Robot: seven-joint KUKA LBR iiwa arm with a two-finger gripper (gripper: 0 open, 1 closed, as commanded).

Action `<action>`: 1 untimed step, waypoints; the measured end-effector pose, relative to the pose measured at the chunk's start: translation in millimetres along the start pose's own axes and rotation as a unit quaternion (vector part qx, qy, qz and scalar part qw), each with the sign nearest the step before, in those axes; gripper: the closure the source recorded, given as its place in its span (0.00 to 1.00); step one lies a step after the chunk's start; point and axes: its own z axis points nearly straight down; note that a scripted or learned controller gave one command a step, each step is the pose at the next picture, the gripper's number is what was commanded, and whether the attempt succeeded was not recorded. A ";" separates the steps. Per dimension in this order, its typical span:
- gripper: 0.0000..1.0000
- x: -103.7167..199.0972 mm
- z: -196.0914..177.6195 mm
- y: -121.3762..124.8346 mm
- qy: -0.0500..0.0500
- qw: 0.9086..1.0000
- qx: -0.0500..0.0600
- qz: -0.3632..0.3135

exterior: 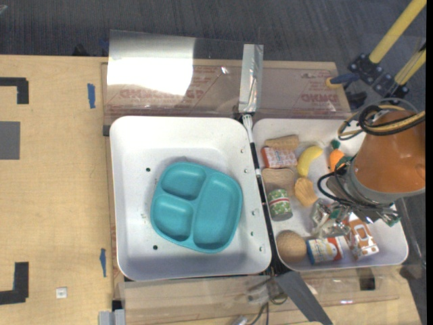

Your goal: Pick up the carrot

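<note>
A grey KUKA arm with an orange band hangs over the right bin (399,249) as it works toward picking up the carrot (336,159), a small orange piece lying near that bin's far edge, just beside the yellow lemon (310,160) and close against the arm's orange band. The gripper (331,217) sits lower, toward the middle of the bin, above a clutter of packets; whether it is open or closed cannot be told from above, and nothing can be seen held in it. The step in hand looks like the approach: the tool is not yet over the carrot, which lies apart from it toward the far edge. The next move would call for shifting toward that edge and coming down cleanly on the carrot, with the lemon crowding one side. Elsewhere in the right bin lie a red-and-white packet (279,157) and a tan bread-like piece (283,143) near the far left corner, a green-labelled can (280,204) along the left wall, a brown potato-like lump (291,245) and a blue-capped can (323,250) along the near edge. The left bin (128,141) holds a teal divided tray (196,207) near its middle, well away from the action.
</note>
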 end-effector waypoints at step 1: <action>1.00 -56.4 -151.1 -55.6 -0.002 0.983 0.001 0.184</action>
